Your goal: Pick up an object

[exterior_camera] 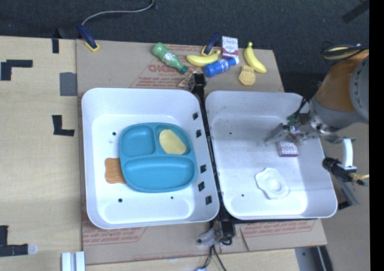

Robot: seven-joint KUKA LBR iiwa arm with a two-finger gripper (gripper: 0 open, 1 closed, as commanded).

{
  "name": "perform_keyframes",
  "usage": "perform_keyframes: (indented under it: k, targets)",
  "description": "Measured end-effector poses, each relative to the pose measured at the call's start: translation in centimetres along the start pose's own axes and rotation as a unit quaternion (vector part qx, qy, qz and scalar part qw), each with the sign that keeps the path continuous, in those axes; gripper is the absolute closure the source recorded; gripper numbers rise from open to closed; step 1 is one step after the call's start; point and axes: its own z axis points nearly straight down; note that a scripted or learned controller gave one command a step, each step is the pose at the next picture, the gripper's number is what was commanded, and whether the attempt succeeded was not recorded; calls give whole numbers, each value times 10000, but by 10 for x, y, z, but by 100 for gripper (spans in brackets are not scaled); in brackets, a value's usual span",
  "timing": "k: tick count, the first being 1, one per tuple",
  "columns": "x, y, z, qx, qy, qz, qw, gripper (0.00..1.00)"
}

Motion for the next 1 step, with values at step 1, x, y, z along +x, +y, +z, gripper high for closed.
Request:
perform_keyframes:
  k: [1]
  targets:
    - [20, 5, 6, -4, -34, 19, 10000, 0]
